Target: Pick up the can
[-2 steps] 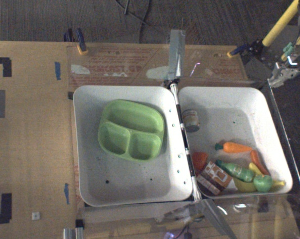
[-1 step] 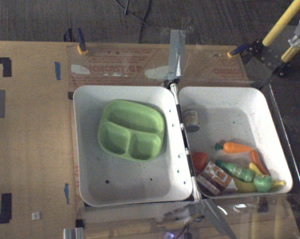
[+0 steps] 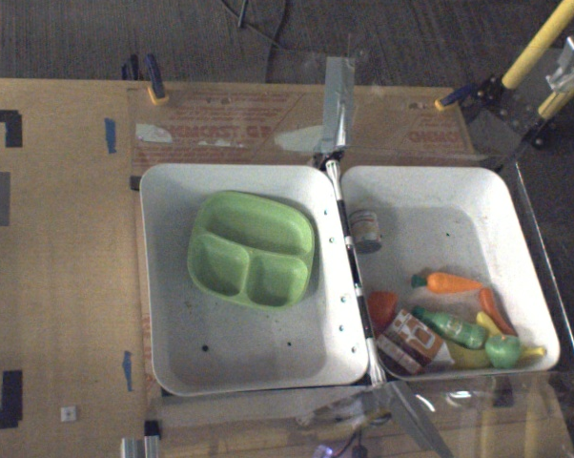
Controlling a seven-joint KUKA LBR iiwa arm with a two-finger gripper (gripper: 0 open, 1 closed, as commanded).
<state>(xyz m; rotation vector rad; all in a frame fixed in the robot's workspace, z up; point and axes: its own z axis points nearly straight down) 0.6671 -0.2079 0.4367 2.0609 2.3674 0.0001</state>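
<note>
- Crowding the near corner of the right bin (image 3: 459, 194): a brown carton (image 3: 409, 341), red piece (image 3: 382, 305), green bottle (image 3: 451, 326), yellow banana (image 3: 478, 354), orange carrot (image 3: 449, 281).
- Farther back, the can (image 3: 365, 230) lies against that bin's left wall.
- Beside it, the left bin (image 3: 173, 351) holds a green divided plate (image 3: 252, 249).
- Gripper state: cannot tell.

Two white bins on the surface (image 3: 58, 256): the left bin (image 3: 173, 351) holds a green divided plate (image 3: 252, 249); the right bin (image 3: 459, 208) holds a can (image 3: 365, 230) by its left wall and toy foods, including a carrot (image 3: 451, 282).
</note>
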